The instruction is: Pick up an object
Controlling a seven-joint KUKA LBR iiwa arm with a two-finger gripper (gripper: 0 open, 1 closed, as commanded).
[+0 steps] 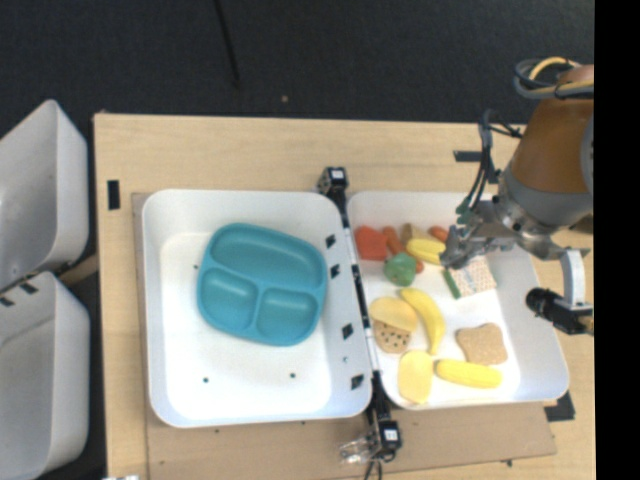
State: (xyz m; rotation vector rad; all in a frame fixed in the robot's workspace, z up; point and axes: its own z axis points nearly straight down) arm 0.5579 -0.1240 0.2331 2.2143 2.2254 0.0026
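The scene is evenly and fairly brightly lit from above — the two white bins (160,388) come out near pure white, their rims hard to tell from their floors. Shadows are soft and short, a faint grey under the blue tray (262,285). The dark floor (300,38) behind the bench (120,268) is almost black, with little detail. The whole picture is slightly soft and coarse — small toy foods (430,308) blur at their edges.

teal divided plate (262,284), left white bin (160,368)
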